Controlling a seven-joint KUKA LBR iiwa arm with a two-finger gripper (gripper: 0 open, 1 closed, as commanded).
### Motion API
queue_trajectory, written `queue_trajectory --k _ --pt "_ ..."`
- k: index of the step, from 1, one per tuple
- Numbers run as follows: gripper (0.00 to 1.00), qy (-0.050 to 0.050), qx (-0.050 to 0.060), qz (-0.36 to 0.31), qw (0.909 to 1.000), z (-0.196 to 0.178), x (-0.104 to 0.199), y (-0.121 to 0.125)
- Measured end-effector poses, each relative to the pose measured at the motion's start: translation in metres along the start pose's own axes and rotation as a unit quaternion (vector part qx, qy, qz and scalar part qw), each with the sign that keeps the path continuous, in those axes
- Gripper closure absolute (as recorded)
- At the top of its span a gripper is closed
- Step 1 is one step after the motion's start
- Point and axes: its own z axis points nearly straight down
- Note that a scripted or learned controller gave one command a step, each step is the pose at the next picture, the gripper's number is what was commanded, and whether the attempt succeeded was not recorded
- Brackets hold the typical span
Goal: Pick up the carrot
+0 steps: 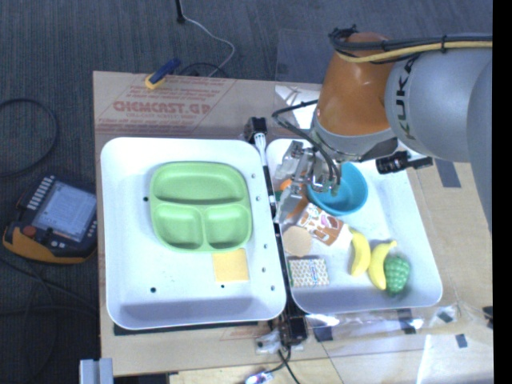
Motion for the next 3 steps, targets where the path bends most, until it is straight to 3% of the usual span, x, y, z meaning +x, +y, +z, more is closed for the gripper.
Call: queue_trajectory --k 1,2,3 --pt "0.0 0.0 0.002 0.231 0.973 0.0 -0.044 -0.015" --pt "0.0 0.0 0.003 0.475 0.8802 0.001 -0.034 -0.041" --pt "0.0 -0.004 -0.003 0.722 0.6917 0.093 -0.058 -0.09"
